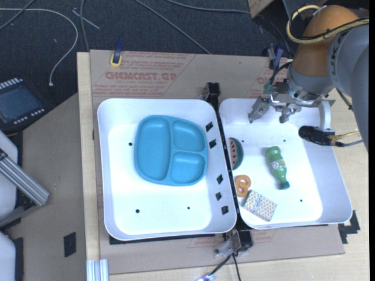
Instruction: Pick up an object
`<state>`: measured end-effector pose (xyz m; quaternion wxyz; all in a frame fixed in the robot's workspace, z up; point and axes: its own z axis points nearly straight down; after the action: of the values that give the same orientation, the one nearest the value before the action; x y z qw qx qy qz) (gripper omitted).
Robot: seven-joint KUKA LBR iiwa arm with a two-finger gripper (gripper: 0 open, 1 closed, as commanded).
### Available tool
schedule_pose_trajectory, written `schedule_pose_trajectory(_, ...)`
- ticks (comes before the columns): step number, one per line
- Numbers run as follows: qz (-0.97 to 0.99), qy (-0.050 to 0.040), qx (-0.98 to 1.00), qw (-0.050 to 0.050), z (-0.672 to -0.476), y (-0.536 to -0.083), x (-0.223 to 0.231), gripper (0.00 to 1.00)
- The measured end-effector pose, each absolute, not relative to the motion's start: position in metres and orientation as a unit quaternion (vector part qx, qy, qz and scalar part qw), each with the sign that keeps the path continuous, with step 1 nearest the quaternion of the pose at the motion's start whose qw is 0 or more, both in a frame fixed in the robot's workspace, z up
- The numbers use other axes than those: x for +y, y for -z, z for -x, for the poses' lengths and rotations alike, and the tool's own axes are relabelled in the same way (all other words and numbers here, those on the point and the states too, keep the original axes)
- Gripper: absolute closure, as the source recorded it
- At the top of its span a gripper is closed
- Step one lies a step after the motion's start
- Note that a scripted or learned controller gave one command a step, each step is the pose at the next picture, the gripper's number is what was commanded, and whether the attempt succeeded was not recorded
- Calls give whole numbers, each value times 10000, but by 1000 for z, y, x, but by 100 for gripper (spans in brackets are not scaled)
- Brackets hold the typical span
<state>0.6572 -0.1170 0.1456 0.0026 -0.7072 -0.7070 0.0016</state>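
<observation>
From the fixed camera above the bench, the grey arm with its orange band reaches in from the right and hangs over the far end of the right bin. Its gripper points down toward the bin floor with the two fingers spread apart and nothing between them; bare white floor shows in the gap.

The right bin holds four small things, all well apart from the gripper. A green toy bottle lies on its side near the middle, its neck toward the near edge. A watermelon slice, red with a green rind, lies against the bin's left wall. Just nearer the camera lies a small orange pretzel-shaped piece, and beside that, close to the near rim, a flat packet with a speckled pattern; the print on it is too small to read. A black cable fitting hangs from the arm over the bin's right side.

The left bin holds a blue divided plate with three compartments, lying flat near its middle.

Both bins rest on a cardboard sheet with red lettering.
</observation>
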Motion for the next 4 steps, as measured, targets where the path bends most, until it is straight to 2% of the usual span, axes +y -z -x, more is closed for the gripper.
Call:
schedule_pose_trajectory(1, 7071, -18, -7072, 31, -649, -100, -113, 0)
schedule_pose_trajectory(2, 7070, -9, -7073, 15, -649, -85, -113, 0)
schedule_pose_trajectory(3, 7069, 5, -7073, 3, -651, -97, -113, 100)
schedule_pose_trajectory(4, 7069, 15, -7073, -18, -653, -141, -113, 100)
